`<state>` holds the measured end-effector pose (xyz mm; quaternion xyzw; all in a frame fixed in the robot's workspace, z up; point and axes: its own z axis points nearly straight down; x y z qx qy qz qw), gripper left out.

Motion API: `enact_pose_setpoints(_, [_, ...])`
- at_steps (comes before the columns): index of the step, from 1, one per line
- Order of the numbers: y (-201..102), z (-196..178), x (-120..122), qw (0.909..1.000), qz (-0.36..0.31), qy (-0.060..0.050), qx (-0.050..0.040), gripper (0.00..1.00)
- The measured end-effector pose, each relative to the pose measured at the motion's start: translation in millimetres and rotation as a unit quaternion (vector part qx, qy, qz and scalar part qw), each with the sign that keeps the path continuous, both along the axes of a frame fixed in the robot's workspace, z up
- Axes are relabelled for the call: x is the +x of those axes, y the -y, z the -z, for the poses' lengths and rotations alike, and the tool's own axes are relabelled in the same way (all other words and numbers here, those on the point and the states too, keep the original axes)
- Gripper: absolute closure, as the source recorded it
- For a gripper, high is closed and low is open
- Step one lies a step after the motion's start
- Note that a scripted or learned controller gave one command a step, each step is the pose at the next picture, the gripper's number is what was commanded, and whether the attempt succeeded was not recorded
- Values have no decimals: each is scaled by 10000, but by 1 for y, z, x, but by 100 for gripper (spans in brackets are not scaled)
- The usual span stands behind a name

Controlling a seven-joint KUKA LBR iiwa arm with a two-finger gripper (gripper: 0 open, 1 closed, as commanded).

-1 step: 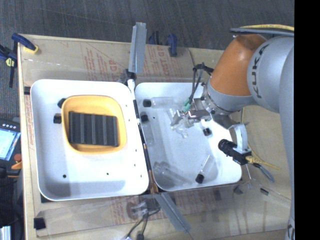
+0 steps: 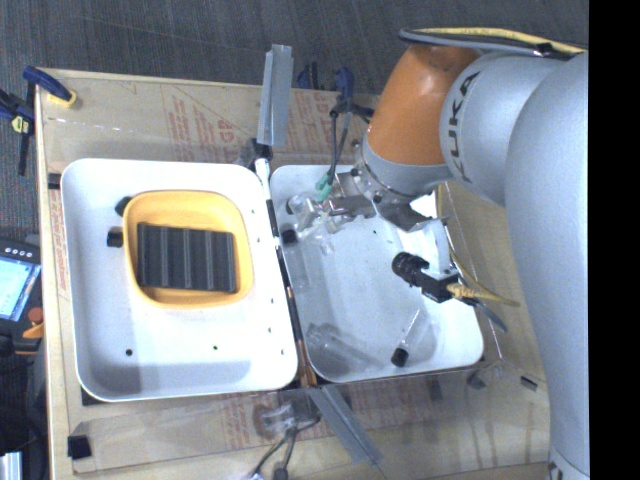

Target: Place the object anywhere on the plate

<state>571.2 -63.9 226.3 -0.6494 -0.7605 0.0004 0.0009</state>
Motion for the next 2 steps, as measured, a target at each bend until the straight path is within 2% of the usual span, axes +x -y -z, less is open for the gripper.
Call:
enact_pose_setpoints(1, [-49, 36, 41, 9987, -503, -4, -2, 100])
enact_pose_setpoints(2, [-49, 36, 41, 9987, -504, -2, -2, 0])
